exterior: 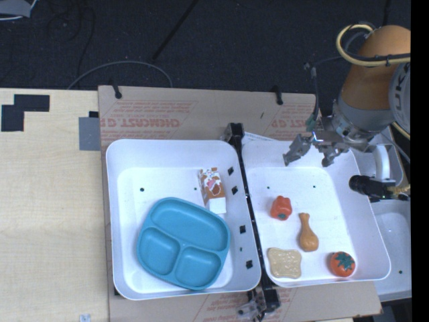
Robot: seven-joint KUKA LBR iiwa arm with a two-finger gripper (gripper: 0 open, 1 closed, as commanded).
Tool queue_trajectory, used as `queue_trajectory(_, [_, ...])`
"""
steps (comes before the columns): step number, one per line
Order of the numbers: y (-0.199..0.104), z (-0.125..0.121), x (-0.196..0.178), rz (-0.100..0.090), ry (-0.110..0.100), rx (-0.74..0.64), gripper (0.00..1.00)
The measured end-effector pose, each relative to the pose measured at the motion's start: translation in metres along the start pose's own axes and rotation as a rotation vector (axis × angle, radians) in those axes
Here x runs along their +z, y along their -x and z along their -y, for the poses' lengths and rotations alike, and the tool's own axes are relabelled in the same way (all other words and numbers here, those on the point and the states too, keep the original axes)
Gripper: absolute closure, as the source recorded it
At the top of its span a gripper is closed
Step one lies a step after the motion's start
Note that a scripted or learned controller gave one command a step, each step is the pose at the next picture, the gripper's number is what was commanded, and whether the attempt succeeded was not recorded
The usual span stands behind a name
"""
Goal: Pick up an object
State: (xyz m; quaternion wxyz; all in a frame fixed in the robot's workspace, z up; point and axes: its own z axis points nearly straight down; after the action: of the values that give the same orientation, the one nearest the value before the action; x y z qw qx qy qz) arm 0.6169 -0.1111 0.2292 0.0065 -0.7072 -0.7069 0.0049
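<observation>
The tool point(312, 151) hangs open and empty over the right bin's point(382, 247) far edge; the red pepper point(281, 208) lies nearer and slightly left, well apart.

Red pepper point(281, 208), drumstick point(308, 232), toast point(285, 262), tomato point(342, 263): right bin.

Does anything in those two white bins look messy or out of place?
Only slightly: the blue plate sits crooked in the left bin, and a small packet lies beside its upper edge. The toy foods in the right bin lie apart; nothing looks spilled.
</observation>
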Motion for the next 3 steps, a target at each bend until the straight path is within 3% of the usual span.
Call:
queue_trajectory(1, [0.0,-0.002,-0.008,0.001,0.013,-0.001,0.0])
queue_trajectory(3, [-0.005,0.007,0.102,0.001,0.009,0.0,0.0])
